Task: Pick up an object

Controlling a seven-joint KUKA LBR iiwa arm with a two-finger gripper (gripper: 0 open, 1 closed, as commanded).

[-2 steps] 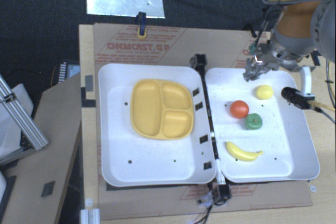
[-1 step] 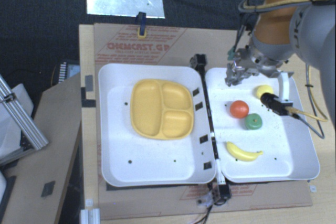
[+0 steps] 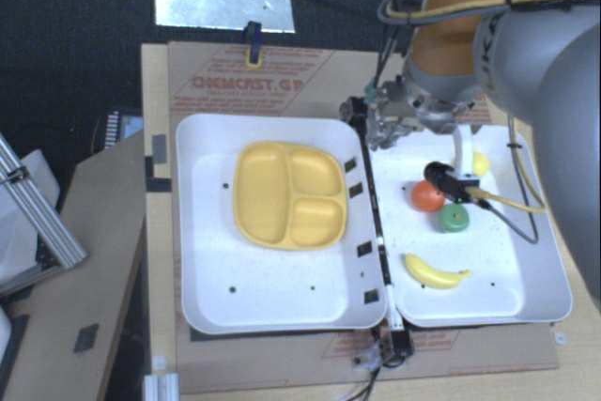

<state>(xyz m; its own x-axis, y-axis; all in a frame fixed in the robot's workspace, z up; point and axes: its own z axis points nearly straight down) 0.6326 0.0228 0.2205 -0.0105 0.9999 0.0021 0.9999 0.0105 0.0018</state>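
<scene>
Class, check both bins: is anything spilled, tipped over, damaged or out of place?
Nothing stands out. The yellow divided plate lies flat in the left bin, a little turned against its walls. The banana, red ball and green piece lie inside the right bin; nothing looks spilled or broken.

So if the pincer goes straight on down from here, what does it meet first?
The pincer likely meets bare floor at the far-left corner of the right bin; depth is unclear. The red ball and banana lie off that line.
</scene>
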